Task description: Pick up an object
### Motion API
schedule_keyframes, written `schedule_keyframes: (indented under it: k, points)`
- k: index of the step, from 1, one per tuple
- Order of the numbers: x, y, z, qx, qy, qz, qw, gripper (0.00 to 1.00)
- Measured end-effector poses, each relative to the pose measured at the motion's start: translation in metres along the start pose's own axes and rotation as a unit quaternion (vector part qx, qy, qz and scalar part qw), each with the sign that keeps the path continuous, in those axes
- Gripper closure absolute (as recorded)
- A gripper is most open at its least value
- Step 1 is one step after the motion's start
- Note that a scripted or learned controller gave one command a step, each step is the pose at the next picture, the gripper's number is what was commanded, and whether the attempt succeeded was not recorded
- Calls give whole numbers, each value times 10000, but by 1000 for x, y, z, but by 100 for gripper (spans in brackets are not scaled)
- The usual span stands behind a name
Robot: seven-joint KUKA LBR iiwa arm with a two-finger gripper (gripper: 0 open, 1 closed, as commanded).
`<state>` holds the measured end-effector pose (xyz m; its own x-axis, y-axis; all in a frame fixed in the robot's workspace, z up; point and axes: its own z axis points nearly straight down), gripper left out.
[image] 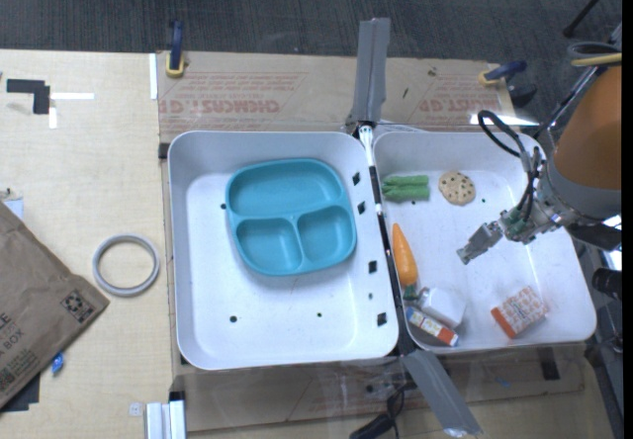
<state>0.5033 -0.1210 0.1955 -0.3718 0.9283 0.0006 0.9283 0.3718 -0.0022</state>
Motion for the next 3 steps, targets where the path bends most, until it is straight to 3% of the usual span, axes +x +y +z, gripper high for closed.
schedule_keyframes:
  k: [1,2,3]
  points:
    - [-80,42,103,-20,-18,-322,9995,0]
    - [-64,125,103,-21,-15,36,10000,0]
    - [-65,126,92,-38,-43,24,10000,100]
